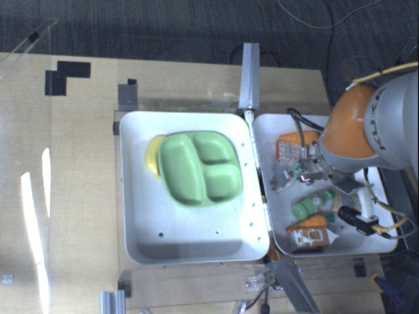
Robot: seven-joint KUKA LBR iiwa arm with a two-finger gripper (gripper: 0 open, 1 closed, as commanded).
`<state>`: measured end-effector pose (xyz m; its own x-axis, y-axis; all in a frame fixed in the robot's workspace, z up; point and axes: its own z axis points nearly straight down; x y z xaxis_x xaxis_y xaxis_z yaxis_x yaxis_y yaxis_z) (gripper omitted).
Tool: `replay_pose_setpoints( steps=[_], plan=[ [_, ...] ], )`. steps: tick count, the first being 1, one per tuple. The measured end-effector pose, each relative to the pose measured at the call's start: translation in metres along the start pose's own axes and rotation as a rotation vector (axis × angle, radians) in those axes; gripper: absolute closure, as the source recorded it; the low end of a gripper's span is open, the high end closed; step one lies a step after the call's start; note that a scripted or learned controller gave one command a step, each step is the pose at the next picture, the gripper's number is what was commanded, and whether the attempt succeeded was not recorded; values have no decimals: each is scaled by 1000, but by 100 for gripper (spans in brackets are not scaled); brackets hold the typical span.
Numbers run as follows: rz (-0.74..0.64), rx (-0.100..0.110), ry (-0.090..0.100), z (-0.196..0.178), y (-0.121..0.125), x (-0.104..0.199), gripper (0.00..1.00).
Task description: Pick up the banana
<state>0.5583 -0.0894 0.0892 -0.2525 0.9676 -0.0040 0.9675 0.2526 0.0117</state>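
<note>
The banana (152, 156) lies in the left bin (196, 241), at its left side. Just a yellow sliver of it shows, because a green divided tray (200, 167) covers most of it. My gripper (292, 173) is down in the right bin (265, 133), well to the right of the banana, among the objects there. Nothing can be made out between its tips.
In the right bin lie an orange-and-white carton (288, 146) at the back, a green bottle (311, 205) in the middle and an orange packet (309, 235) at the front. A metal divider (250, 77) stands between the bins.
</note>
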Motion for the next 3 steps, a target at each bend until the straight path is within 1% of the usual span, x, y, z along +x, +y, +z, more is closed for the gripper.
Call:
replay_pose_setpoints(
  steps=[2,3],
  plan=[
    [0,0,0,0,0,0,0],
    [99,2,1,1,39,-22,0]
  ],
)
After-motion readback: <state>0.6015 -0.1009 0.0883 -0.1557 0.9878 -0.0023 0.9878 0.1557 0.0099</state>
